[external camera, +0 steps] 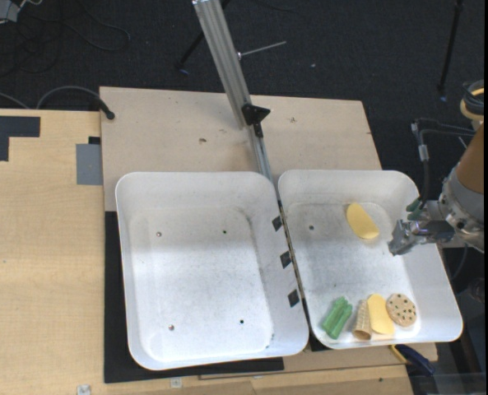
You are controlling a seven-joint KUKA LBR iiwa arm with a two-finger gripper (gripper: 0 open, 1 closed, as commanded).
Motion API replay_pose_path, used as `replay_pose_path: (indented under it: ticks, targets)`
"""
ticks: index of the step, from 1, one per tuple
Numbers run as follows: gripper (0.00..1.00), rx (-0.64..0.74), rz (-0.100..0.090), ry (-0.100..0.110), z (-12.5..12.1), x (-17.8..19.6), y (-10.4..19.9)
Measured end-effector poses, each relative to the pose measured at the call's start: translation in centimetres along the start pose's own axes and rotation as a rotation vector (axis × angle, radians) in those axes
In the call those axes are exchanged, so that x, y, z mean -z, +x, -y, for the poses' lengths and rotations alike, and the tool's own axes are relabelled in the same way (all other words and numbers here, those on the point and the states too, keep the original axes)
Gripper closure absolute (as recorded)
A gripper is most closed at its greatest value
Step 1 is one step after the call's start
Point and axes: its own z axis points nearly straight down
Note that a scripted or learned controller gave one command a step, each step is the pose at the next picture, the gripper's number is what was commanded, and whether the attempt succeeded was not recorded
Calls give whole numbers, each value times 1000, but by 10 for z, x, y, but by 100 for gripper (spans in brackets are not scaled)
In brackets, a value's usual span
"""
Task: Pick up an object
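Note:
The right bin (326,192) holds a yellow oval piece (362,220) near its middle right. Along its front edge lie a green ridged piece (337,317), a tan cone (364,321), a yellow wedge (380,314) and a round spotted cookie (401,309). My gripper (402,241) hangs over the bin's right side, just right of the yellow oval piece and apart from it. Nothing shows between its tips.
The left bin (137,220) lies beside the right one, with a black-clipped divider (283,249) between them. A slanted metal bar (231,76) rises behind the bins. Wooden bench surface (38,245) extends to the left.

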Motion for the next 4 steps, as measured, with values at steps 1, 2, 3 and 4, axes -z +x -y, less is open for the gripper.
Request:
replay_pose_path:
  ticks: [1, 2, 3, 4]
  targets:
    - [100, -5, 2, 1, 4, -12, 47]
    - [100, -2, 0, 2, -1, -19, 93]
    - [100, -2, 1, 3, 6, -22, 136]
    - [100, -1, 1, 4, 6, -31, 190]
